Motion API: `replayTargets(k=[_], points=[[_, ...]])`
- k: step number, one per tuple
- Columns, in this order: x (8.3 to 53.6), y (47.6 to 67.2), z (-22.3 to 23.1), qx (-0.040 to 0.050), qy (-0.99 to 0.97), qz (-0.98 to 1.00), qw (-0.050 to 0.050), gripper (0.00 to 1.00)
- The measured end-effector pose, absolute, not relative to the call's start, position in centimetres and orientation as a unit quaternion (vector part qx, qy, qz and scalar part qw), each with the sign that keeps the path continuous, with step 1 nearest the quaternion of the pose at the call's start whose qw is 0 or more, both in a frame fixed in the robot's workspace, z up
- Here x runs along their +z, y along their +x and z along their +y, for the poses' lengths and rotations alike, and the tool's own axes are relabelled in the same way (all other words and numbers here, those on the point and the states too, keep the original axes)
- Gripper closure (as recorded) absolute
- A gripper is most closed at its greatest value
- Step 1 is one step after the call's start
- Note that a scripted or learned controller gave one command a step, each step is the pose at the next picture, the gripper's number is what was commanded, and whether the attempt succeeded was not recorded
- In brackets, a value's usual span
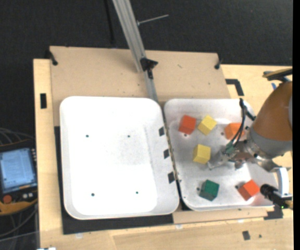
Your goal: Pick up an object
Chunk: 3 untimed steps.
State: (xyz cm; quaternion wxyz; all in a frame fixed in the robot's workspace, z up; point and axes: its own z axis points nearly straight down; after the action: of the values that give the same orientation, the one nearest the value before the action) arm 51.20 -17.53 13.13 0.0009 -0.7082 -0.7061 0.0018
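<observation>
In the right bin point(191, 204), down among the scattered blocks, the gripper point(224, 157) is seen low over the floor, just beside the lower yellow cube point(202, 153) — the nearest candidate for a pick, it would seem. Whether anything is clasped cannot be told; the tool end is a dark blur and no block is seen caught in it. Five more pieces are spread around: an orange-red cube point(187, 124) and a second yellow cube point(208, 124) toward the far wall, an orange block point(232, 130) half hidden by the arm, a green cube point(209, 189) near the front rim, and another orange-red cube point(248, 189) at the front right. For a clean grasp, the tool should be centred squarely over one cube, its flat faces matched, and the neighbours left undisturbed — the yellow one stands clear enough of the rest for that. A descent off-centre would likely nudge it aside. The arm point(275, 124) is reached in from the right, its orange band bulking over the bin's far-right corner, the wrist bent downward and leftward toward the middle of the bin. The left bin point(69, 139) is left untouched.
</observation>
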Motion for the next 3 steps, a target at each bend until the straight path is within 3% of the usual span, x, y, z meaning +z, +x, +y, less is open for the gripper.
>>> replayTargets(k=[1,3], points=[[14.5,51.5,-17.5,-0.0022,-0.710,-0.704,-0.002,1.00],[25.6,52.6,-18.0,-0.0018,-0.706,-0.709,-0.003,1.00]])
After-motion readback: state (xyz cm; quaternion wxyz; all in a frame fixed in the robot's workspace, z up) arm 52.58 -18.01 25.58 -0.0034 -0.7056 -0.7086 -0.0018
